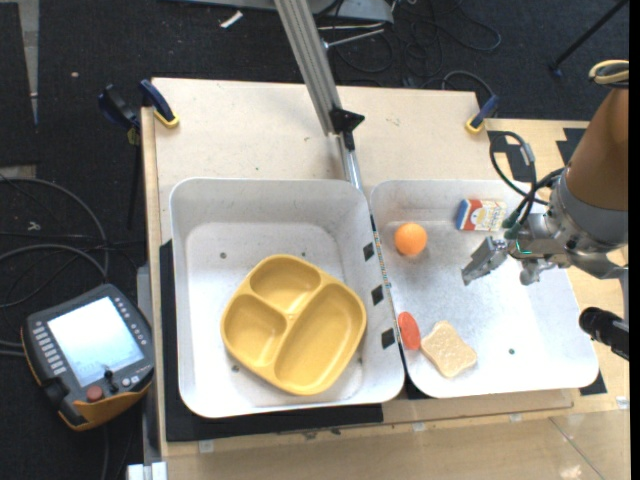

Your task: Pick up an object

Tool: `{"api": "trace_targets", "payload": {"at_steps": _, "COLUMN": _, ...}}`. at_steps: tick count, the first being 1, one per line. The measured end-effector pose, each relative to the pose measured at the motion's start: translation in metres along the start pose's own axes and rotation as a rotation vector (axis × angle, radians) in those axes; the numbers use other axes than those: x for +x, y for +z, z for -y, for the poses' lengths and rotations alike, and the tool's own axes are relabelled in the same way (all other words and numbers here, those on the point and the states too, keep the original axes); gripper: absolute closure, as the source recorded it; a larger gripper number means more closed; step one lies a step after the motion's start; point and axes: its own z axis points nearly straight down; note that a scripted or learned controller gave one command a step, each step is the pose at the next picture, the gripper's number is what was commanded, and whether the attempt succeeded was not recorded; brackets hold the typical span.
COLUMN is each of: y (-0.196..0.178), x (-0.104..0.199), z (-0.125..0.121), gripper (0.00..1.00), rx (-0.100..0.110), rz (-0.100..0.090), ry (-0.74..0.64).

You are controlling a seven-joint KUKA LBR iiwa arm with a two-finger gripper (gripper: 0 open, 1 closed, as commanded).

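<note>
**Gripper hanging over the right bin, nothing picked yet**

Camera view, looking down at a slant: the gripper sits over the middle of the right bin, with the arm coming in from the bin's right edge. Nothing is between its fingers as far as I can see, but whether they're spread or closed I honestly can't tell from this angle.

Candidates are all in that same bin. An orange ball sits near the left wall, toward the far edge. A small carton lies near the far edge, just beside the gripper. A slice of toy bread is by the near left corner, with a small red piece right up against the left wall next to it. The left bin holds a yellow divided plate.

What could go sideways, my guess: the ball rolls off if a finger clips it off-centre. The red piece hugs the wall, so a finger could hit the rim. The bread lies flat and low, easy to close above.
</note>
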Motion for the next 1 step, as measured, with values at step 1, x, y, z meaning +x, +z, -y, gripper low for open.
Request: {"api": "trace_targets", "payload": {"at_steps": 1, "y": -0.0001, "x": -0.0001, "z": 0.0, "gripper": 0.0, "rx": 0.0, "rz": 0.0, "ry": 0.0}}
